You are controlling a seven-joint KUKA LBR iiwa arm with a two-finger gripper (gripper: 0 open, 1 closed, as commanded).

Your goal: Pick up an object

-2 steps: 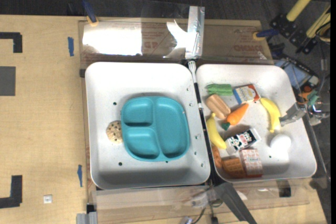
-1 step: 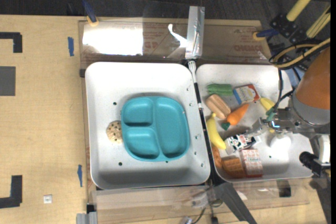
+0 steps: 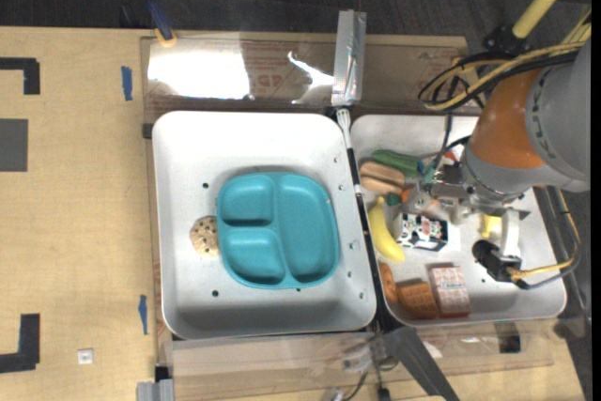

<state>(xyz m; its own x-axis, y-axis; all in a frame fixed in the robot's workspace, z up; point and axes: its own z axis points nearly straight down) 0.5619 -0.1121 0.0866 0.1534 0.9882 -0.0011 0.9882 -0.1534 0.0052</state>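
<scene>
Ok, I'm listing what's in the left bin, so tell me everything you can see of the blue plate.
The blue plate is a teal divided tray, plastic-looking, with rounded corners and three compartments: one long one at its right and two smaller ones at its left. It lies flat, right side up, near the middle of the left bin. A cookie sits against its left edge.

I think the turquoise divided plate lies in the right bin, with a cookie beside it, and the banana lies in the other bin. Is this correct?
Not quite. The camera view shows the turquoise divided plate in the left bin, with the cookie beside it. The banana lies in the other bin, the right bin.
</scene>
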